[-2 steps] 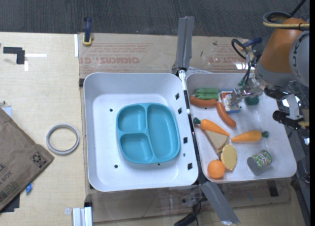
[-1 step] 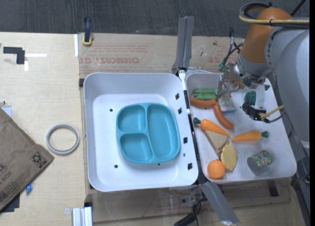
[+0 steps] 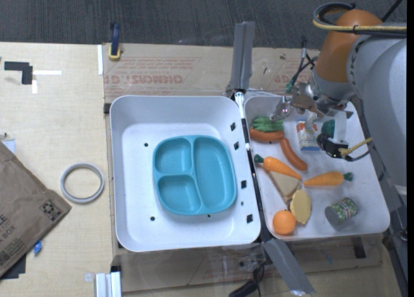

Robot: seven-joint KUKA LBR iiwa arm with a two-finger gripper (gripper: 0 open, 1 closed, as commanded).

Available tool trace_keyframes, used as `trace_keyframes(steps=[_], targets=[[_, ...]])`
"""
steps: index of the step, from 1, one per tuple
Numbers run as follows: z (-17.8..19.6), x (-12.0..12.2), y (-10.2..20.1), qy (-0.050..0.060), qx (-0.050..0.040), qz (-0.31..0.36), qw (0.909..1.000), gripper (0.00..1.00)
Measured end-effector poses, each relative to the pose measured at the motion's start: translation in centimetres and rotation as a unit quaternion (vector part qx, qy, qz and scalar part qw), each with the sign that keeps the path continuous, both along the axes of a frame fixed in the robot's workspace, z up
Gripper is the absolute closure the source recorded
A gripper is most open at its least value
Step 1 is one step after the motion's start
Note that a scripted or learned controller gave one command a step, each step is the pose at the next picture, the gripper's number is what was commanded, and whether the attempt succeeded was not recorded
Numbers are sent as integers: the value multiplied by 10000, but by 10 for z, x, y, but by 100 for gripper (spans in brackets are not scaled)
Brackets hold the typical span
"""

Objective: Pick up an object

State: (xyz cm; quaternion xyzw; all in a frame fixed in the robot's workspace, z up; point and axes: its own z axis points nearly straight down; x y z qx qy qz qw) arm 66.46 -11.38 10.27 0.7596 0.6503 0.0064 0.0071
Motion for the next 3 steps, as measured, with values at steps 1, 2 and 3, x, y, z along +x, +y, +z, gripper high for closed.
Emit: trace_keyframes(steps=[1,2,3], targets=[[0,-49,-24,-9,-22,705,9975,0],[0,-43,11,-7,-37,738,9973,0],[0,-57,16,-22,-61,1429,9897,0]])
